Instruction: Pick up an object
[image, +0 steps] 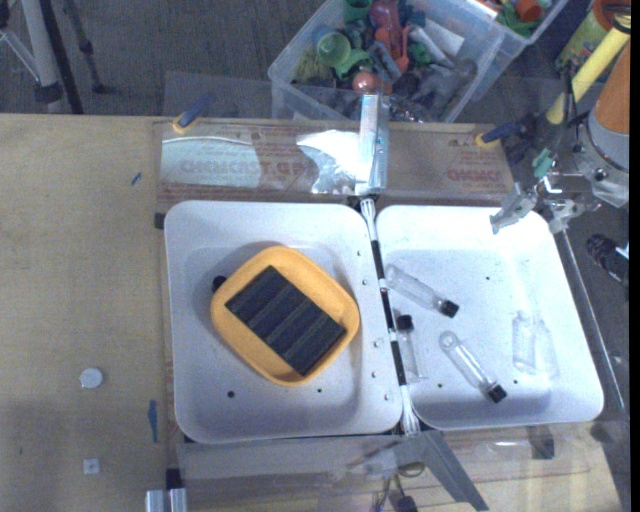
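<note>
Two shallow white bins sit side by side on the bench, the left bin (190, 330) and the right bin (570, 390) touching along a central seam. The largest object is a yellow-orange square dish (232, 335) with rounded corners, lying tilted in the middle of the left bin, with a dark ribbed panel (285, 318) on its top. In the right bin lie clear plastic vials: one with a black cap (423, 294) near the seam toward the far side, a second black-capped one (471, 367) nearer the front, and a third (524, 339) to the right, so transparent that its outline is hard to make out against the white. A small black piece (404, 322) rests by the seam. The gripper (528, 205) hovers over the right bin's far right corner, cut off by the frame edge along with the arm; it holds nothing that can be seen, and whether it is open I cannot tell. A clear tub of colourful toys (400, 45) stands beyond the bins.
</note>
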